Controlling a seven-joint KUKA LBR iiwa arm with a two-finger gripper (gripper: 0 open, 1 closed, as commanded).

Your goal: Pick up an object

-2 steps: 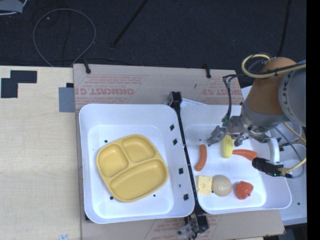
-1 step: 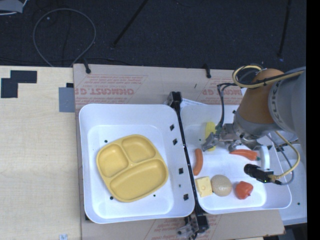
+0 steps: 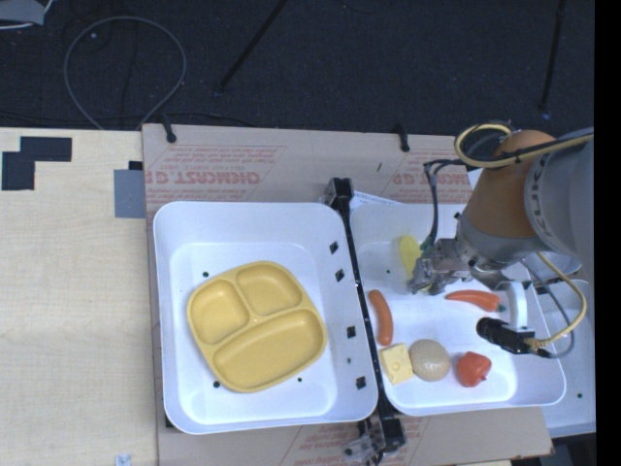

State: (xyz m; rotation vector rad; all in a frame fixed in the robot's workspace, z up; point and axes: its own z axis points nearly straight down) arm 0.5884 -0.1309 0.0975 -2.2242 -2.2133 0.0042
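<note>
The right bin [image 3: 543, 391] holds several toy foods: a yellow piece [image 3: 409, 251] at the back left, an orange sausage [image 3: 380, 316], a yellow cheese block [image 3: 396, 362], a beige round ball [image 3: 430, 359], a red piece [image 3: 473, 368] and an orange carrot-like piece [image 3: 473, 299]. My gripper [image 3: 429, 275] hangs low over the right bin's back half, just right of the yellow piece and left of the carrot-like piece. I see nothing held between its fingers.
The left bin [image 3: 175, 250] holds a yellow divided plate [image 3: 257, 324]. A black divider [image 3: 351, 299] runs between the bins. The grey arm [image 3: 543, 207] with cables covers the right bin's back right corner. Cardboard lies under the bins.
</note>
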